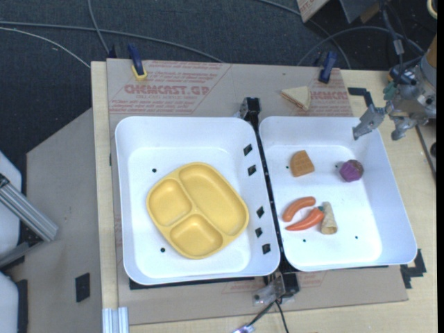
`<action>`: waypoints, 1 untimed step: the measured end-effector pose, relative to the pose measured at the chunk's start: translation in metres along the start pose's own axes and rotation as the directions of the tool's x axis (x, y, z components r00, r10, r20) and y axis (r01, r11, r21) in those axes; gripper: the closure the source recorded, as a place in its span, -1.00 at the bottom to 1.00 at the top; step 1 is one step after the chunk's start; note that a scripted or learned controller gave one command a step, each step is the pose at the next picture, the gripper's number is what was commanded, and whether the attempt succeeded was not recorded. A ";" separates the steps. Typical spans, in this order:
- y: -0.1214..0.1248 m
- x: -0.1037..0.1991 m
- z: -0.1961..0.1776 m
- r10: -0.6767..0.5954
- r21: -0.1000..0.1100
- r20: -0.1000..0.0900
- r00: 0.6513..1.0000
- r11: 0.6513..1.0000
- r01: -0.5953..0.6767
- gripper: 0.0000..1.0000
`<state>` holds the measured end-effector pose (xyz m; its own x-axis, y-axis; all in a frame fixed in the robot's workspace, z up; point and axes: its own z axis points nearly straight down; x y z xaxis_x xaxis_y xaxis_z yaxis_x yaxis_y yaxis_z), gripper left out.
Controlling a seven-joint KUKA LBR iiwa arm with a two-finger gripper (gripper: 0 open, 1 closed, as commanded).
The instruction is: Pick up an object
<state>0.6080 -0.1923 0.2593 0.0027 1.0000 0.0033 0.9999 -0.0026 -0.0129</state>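
Observation:
In the right bin [388,207] lie a tan-orange chunk [301,164], a purple round object [351,171], an orange sausage [299,207], a red-orange pepper [306,220] and a tan cone [327,218]. The last three touch one another. My gripper [383,124] hovers over the bin's far right corner, up and to the right of the purple object. It is open, with nothing between its fingers [365,123].
The left bin [132,186] holds a yellow divided plate [198,209]. A sandwich wedge [297,98] lies on the board behind the right bin. Blue clamps [137,61] hold the board's far edge, and cables run across the dark floor.

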 end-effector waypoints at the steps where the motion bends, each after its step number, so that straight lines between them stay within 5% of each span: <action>1: 0.002 0.001 -0.007 -0.003 -0.013 0.003 1.000 1.000 0.003 -1.00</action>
<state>0.6104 -0.1918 0.2665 -0.0005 1.0000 0.0004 1.0000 0.0005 -0.0003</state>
